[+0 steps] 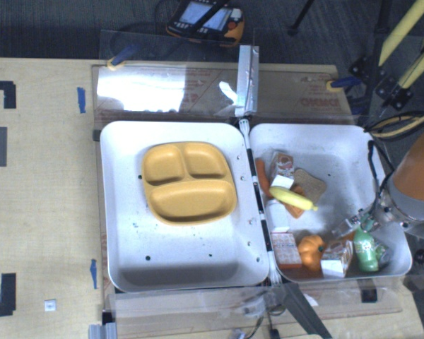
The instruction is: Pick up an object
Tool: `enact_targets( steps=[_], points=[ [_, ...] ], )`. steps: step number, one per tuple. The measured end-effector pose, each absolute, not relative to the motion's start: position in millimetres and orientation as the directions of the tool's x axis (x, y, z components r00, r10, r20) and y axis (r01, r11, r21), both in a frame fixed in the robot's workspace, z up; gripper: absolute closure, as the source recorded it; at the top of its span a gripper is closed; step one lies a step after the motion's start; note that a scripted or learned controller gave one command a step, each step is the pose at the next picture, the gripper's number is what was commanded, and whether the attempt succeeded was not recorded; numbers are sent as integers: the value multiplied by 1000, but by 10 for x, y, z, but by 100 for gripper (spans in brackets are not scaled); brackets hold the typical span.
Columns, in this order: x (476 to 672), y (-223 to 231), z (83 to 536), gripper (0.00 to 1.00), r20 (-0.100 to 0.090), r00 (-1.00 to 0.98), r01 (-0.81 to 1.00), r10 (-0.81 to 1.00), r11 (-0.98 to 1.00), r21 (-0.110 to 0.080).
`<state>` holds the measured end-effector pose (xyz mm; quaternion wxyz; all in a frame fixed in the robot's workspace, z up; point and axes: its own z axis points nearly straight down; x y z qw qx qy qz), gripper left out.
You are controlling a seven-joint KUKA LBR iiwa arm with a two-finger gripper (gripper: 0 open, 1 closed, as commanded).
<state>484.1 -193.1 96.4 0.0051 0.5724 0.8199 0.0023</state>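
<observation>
Dark grey carpet runs across the top of the frame, and below it a pale wooden bench (35, 189) carries two shallow white bins side by side. My pincer (362, 221) sits low in the right bin (339, 136), toward the lower right of the frame, just above a small green bottle (367, 253) that lies against the bin's lower right corner; whether my pincer is clenched or released I cannot tell, as the tip is small and blurred against the clutter. That bottle is bright green with a paler cap end pointing toward my pincer, and it may be touching it, though I cannot be sure. Just left of the bottle lies a white carton (336, 263), then a round orange fruit (310, 250) and a red-and-white box (285, 249) along the bin's lower edge. Higher up, near the middle of the bin, a yellow banana (293, 199) lies tilted across a brown slice of bread (309, 183), with a small packet (283, 164) above. A yellow divided tray (189, 182) lies in the left bin (127, 246). My orange band (417, 175) shows at the right edge.
</observation>
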Motion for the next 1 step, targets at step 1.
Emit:
enact_targets(
  steps=[1],
  points=[
    [5234, -1401, 1998, 100, 0, -80, 997, 997, 80, 0]
  ],
)
